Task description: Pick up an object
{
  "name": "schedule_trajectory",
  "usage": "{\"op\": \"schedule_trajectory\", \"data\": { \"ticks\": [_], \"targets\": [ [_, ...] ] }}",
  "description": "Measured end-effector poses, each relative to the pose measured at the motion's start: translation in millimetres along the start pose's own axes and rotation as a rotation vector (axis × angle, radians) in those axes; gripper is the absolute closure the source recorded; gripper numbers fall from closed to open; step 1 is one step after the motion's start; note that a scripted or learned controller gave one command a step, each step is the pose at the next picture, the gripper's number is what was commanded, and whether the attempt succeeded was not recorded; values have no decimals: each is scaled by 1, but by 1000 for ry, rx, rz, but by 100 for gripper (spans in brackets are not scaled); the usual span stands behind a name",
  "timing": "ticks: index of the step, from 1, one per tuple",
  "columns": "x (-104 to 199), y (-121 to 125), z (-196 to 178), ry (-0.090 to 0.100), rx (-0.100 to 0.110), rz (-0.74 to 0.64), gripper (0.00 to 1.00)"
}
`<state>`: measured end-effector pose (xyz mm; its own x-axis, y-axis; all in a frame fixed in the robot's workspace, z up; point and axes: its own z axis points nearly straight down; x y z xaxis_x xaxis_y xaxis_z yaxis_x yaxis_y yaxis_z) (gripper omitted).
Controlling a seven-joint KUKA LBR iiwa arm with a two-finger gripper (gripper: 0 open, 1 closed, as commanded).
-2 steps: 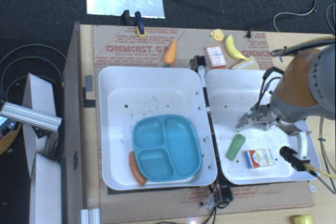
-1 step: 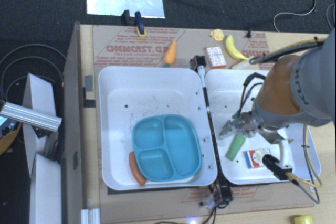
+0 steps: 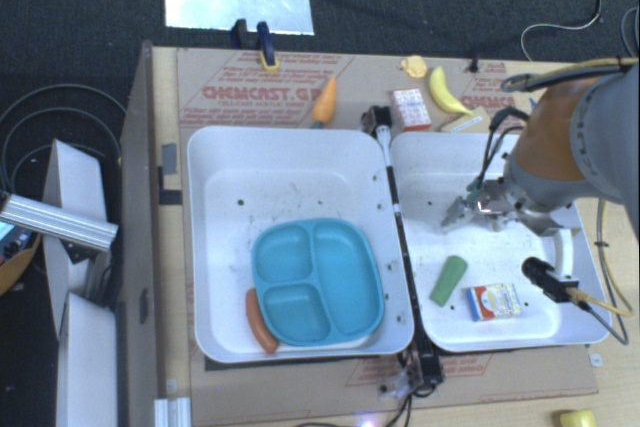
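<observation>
Hovering over the right bin (image 3: 440, 165), your gripper (image 3: 470, 212) sits above bare white floor in the bin's upper half, close to the middle wall, with the arm (image 3: 560, 140) bent in from the right. At this angle the tool is a small metal blur, so you cannot tell how far open it is. Nothing shows in its grasp, so treat it as empty. The nearest things to pick are below it in the same bin. A green piece (image 3: 449, 280) lies tilted near the middle wall, and a small box (image 3: 494, 301) lies flat just beside it, toward the front rim. Both rest apart from the walls, which probably leaves room to come down on either side of them. The green piece looks the better choice: it is narrow, rounded and nearest the tool. The box lies flat and wide, so it may slip out of a pinch. In the left bin (image 3: 250, 165) a blue tray (image 3: 317, 282) fills the front half, with a sausage (image 3: 261, 320) tucked against its edge, a tight spot and a longer reach. A carrot (image 3: 323, 101) and a banana (image 3: 445, 92) lie on the cardboard (image 3: 250, 80) behind the bins, out of the working area. The pick has hardly begun: you need to move the tool toward the front and then lower it.
</observation>
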<state>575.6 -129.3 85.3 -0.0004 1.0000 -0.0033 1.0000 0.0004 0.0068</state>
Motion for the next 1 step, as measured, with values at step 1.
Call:
{"op": "schedule_trajectory", "data": {
  "ticks": [1],
  "targets": [
    [40, -48, -47, 5, 6, -5, 0]
  ]
}}
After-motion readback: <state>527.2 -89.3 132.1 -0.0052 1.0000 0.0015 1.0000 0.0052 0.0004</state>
